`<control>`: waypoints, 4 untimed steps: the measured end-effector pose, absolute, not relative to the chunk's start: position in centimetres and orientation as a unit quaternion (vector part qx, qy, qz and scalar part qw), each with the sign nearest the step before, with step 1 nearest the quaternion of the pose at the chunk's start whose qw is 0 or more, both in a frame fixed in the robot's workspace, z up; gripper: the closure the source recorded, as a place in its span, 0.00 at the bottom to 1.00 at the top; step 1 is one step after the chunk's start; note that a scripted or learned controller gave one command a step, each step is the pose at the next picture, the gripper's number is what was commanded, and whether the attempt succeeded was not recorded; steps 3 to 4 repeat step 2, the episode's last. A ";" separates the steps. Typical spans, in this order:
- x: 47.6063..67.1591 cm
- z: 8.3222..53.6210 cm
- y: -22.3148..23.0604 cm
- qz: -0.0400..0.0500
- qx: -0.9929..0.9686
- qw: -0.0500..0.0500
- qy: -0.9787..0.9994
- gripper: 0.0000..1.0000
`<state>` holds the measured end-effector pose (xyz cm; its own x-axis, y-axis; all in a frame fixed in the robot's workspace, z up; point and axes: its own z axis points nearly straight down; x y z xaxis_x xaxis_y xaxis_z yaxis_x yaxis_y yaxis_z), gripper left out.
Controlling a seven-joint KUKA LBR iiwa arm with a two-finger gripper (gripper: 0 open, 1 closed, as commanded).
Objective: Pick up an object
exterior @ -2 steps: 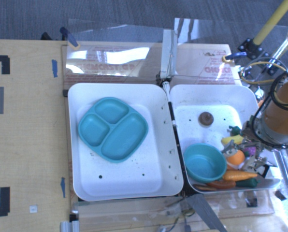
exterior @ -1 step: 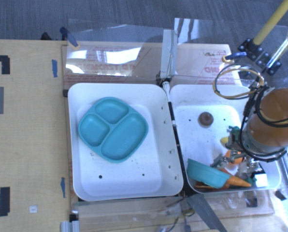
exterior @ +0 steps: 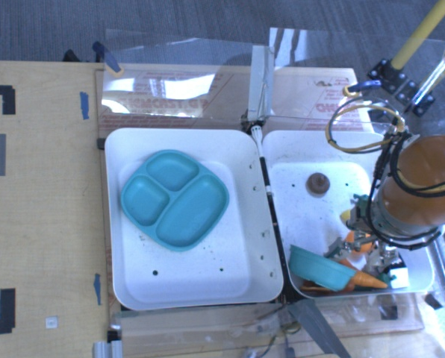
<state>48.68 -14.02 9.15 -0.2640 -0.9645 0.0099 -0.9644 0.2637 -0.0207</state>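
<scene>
Near edge, right bin (exterior: 297, 162): a clutter sits in its near corner. Teal bowl (exterior: 321, 270) lies tipped on its side against the near wall, open mouth turned toward the far side. Just beside it, an orange carrot-shaped piece (exterior: 366, 280) lies flat along the near wall, touching or nearly touching the bowl's rim. More small orange bits sit behind it, too tangled under the arm to sort out.

Handling, as a judgement: the bowl looks like thin moulded plastic, so light, stiff, smooth and likely slippery. Its rim is the sensible place to pinch, one finger inside and one outside. Tipped as it is, it could roll or skid against the bin wall. The carrot piece looks like a light toy, tapered, best taken across its thicker middle.

Gripper (exterior: 373, 250) hangs low over that same corner, right above the orange bits, the orange-banded wrist (exterior: 420, 181) and cables hiding most of it. Whether it grips anything I cannot tell from this angle.

Mid bin: a small brown round object (exterior: 317, 183) rests alone on the white floor, well apart from the clutter.

Farther, left bin (exterior: 133, 274): a teal divided plate (exterior: 175, 198) with three compartments lies flat near the centre; dark specks dot the floor around it
</scene>
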 end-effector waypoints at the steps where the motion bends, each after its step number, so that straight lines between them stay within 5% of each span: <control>1: 49.1 10.4 -13.5 -0.012 -0.607 0.010 0.794 1.00; 2: 51.1 23.4 -5.8 -0.004 -0.535 0.006 0.845 1.00; 4: 51.1 23.4 -5.8 -0.004 -0.535 0.006 0.845 1.00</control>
